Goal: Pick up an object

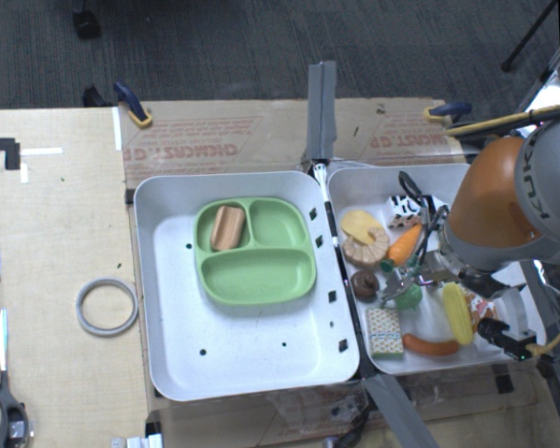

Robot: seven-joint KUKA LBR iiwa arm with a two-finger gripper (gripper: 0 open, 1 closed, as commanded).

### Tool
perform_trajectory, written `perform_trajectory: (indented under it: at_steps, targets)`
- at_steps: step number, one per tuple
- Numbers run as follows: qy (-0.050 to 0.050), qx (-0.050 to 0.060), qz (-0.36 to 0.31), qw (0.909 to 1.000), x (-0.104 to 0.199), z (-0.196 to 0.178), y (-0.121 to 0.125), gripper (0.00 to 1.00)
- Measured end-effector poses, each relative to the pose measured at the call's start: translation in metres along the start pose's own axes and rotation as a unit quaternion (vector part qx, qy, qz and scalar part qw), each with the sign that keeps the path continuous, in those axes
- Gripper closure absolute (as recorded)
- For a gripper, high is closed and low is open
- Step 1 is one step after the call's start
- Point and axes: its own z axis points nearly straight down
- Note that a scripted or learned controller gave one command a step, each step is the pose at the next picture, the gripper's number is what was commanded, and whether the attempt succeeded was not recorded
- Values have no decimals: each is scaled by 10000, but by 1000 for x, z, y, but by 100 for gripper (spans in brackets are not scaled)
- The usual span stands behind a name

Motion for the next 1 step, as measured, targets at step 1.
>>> perform_trajectory:
  at_steps: [1]
  targets:
    - [0,5,22,10000,-1,-9,0,100]
